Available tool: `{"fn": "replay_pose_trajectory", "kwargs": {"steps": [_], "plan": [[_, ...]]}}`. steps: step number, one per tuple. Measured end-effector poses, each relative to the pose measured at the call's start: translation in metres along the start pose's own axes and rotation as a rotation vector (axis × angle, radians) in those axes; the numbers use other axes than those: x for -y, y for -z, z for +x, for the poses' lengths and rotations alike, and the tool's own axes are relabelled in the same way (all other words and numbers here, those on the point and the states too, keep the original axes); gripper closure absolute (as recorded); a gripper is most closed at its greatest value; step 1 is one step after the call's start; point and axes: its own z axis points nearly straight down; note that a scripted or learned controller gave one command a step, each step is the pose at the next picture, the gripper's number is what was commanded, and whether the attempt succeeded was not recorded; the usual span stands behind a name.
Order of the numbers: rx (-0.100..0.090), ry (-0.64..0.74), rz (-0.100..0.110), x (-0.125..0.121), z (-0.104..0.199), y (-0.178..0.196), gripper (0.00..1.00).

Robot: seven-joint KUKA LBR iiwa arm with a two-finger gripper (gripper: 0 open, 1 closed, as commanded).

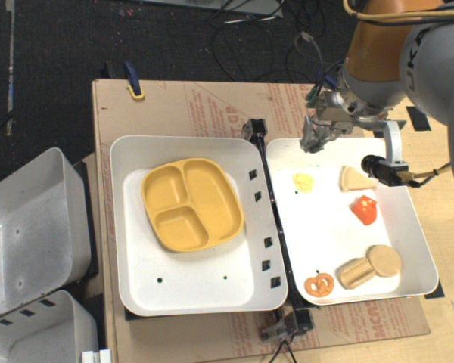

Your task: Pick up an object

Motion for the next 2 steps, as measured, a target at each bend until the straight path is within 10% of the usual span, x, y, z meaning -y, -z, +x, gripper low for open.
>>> {"fn": "replay_pose_trajectory", "kwargs": {"steps": [2], "plan": [[-0.001,0.002,0.000,0.026,0.102,-0.015,1.00]]}}
